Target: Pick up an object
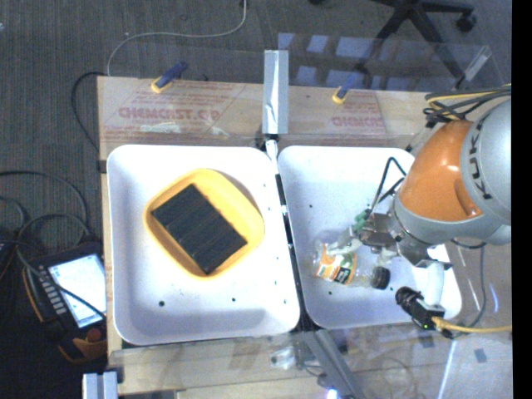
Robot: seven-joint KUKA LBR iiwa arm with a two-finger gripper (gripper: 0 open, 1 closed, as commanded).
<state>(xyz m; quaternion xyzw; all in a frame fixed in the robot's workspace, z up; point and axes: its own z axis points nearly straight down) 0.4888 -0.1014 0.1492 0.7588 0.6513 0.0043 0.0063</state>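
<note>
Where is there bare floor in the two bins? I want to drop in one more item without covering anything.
Right bin: its far half is bare, from the divider across to the arm. Its near part is crowded by the clear bottle and end effector. Left bin: the yellow tray with its black block fills the middle; bare strips remain along the near wall and corners.

Even, soft overhead light around me; my white bins (pixel 199 322) glare slightly, shadows stay faint, and the whole picture is grainy and mildly blurred.
</note>
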